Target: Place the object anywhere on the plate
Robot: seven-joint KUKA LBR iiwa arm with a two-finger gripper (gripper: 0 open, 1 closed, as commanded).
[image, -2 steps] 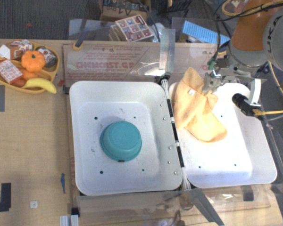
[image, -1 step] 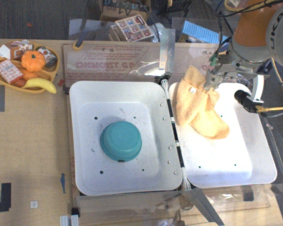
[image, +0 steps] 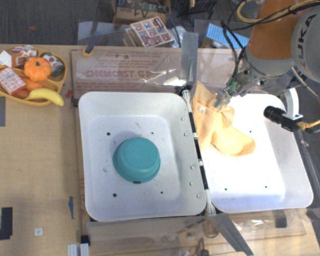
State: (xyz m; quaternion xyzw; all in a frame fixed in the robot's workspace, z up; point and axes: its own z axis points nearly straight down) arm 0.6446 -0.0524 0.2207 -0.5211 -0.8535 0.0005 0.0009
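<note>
On the bench: two shallow white bins sit side by side, seen from above at a slant.
Left bin (image: 96,116): holds a teal plate (image: 137,159), round and turned upside down like a shallow dish, lying a little below the bin's middle.
Right bin (image: 266,185): holds a pale yellow-orange cloth (image: 224,135), crumpled, lying in the upper left part of the bin against the divider between the bins.
Cloth shape: one part rises toward the bin's top left corner; a rounder lump spreads lower down toward the bin's middle.
Arm (image: 288,31): grey with an orange band, reaching in from the right, above the upper part of the right bin.
Gripper (image: 222,101): pointing down and left, its tip meeting the upper part of the cloth.
Gripper state: the fingers are narrow and close together at the cloth's top fold; whether they have pinched the fabric cannot be told from this angle.
Cloth and plate: well apart, in separate bins.
Upper left of bench: a yellow bowl (image: 16,92) with an orange toy pumpkin (image: 37,68), a banana (image: 45,95) and small packets.
Behind the bins: a clear plastic-wrapped cardboard sheet (image: 128,73) and scattered boxes.
</note>
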